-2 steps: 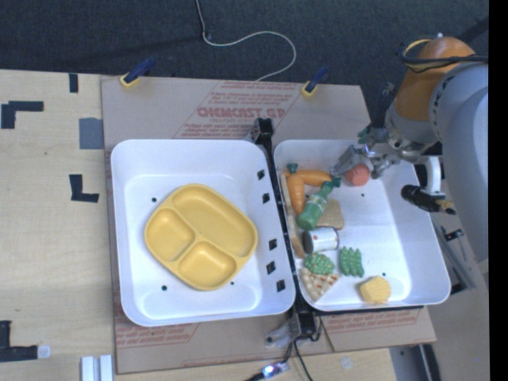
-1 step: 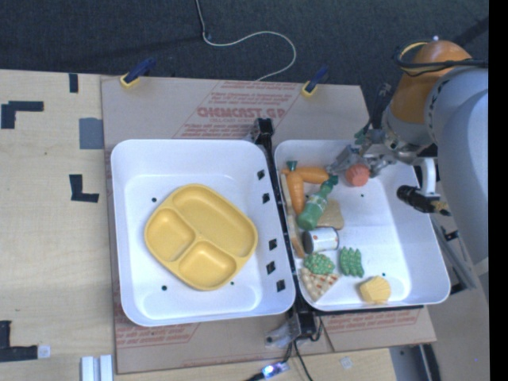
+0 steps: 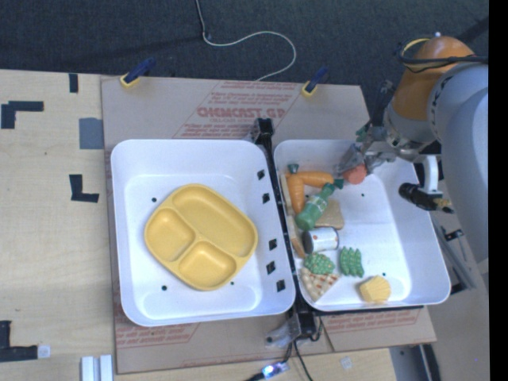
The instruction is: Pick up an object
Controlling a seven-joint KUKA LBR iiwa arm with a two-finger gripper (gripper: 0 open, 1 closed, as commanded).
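Near edge of the right-hand white bin (image 3: 413, 288): a yellow lumpy toy food piece (image 3: 375, 290) in the near right corner, a flat waffle-patterned wedge (image 3: 316, 281) beside the dividing wall, and a small green ridged piece (image 3: 351, 261) between them. Just beyond the wedge lies a green leafy piece (image 3: 319, 263), then a small white-and-dark can on its side (image 3: 321, 239), a green plastic bottle (image 3: 313, 210) lying aslant over a tan slice (image 3: 331, 215), and two orange carrots, one long (image 3: 294, 194) along the dividing wall, one (image 3: 314, 178) nearer the far edge.

The grey arm (image 3: 468, 133), with its orange band (image 3: 425, 74), enters over the right bin's far right corner and slants down toward the bin's far edge. Its two-finger gripper (image 3: 357, 169) is low over the bin floor, with a small red-orange rounded object (image 3: 355, 175) at its fingertips; whether the fingers are spread or pinching that object cannot be told.

Left-hand white bin (image 3: 127, 213): a yellow three-compartment plastic plate (image 3: 200, 235) lies flat at its middle. Both bins rest on a cardboard sheet (image 3: 230, 109) clipped at its far edge.
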